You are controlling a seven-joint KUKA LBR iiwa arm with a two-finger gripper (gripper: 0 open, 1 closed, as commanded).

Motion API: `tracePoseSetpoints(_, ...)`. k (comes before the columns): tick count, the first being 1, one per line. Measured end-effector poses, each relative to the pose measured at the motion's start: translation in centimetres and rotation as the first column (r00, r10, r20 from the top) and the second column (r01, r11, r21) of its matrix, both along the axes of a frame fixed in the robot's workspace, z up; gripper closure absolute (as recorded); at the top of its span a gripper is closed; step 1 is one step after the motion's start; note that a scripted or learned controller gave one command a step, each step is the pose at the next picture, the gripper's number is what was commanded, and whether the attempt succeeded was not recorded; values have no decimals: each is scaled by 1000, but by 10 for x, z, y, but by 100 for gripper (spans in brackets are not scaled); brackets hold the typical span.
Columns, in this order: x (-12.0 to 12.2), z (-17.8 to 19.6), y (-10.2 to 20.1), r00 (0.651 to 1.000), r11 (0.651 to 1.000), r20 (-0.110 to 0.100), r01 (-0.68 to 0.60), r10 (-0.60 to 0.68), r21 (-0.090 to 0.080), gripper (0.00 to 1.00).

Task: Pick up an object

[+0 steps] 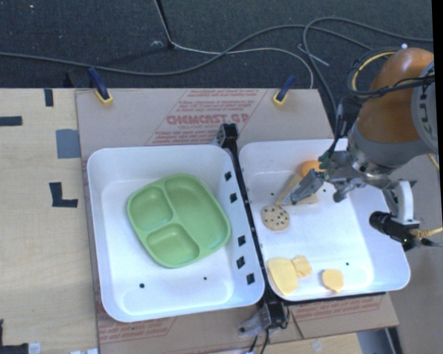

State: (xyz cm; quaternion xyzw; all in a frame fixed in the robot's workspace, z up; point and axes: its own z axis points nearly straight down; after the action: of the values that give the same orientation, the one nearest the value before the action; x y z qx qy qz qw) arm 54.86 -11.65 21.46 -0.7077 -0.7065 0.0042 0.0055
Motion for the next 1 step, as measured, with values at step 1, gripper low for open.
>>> tracePoseSetpoints(1, 3, 6, 0, 1000, 1000, 11, -3, 3, -1, 0)
